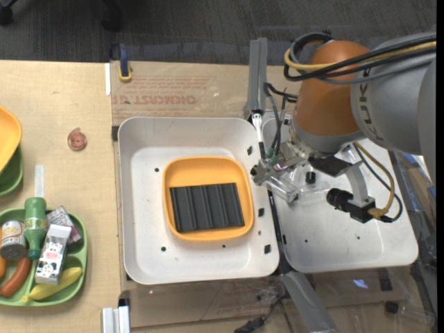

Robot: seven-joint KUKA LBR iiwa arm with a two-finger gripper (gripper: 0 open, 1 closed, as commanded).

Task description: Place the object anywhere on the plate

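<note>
Yellow plate [208, 166] at centre of the left white bin [139, 186], flat on the bin floor. On the plate: dark grey ribbed slab [207, 207], taken as the task object, lying flat, long side running 9 to 3 o'clock, well inside the rim on all sides. No overhang visible.

Gripper [276, 179] at 3 o'clock of the plate, over the seam between the left bin and the right white bin [347, 245], just beside the plate's rim and apart from the slab. Open or closed: cannot tell, mechanism too cluttered with cables and brackets at this slant. Nothing recognisable as held. Grey arm [395, 96] with orange band [329, 96] entering from 2 o'clock.

Judgement on progress: placement looks done, with the slab resting on the plate and free of the gripper. Remaining, if anything: clearing the arm away toward 3 o'clock without brushing the plate's rim. No further handling of the slab apparently needed.

Elsewhere on the tabletop [55, 103], at 8 o'clock: green tray [73, 279] of toy food, well apart from both bins. Not part of the task.
</note>
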